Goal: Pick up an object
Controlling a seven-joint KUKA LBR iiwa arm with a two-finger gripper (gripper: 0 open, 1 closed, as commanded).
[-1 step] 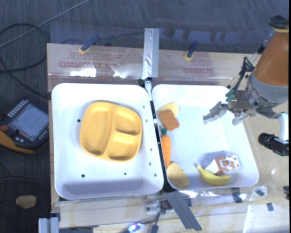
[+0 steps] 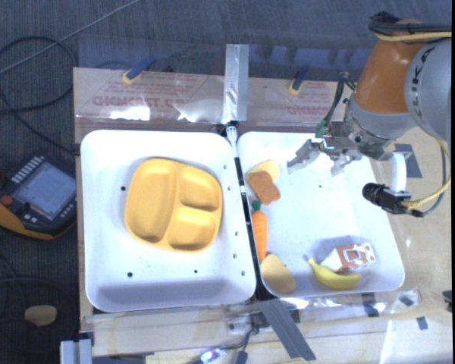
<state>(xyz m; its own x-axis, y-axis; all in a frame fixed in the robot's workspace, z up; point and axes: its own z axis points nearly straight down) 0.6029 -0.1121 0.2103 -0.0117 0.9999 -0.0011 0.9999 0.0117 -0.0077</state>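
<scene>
Approach step: gripper (image 2: 324, 157) spread open, holding nothing, above right white bin (image 2: 379, 203); next, descend onto yellow plastic banana (image 2: 332, 276).

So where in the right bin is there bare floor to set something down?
The right bin has bare floor in its middle, between the carrot and the right wall, below the gripper. The left wall and the front, by the banana, are crowded.
</scene>
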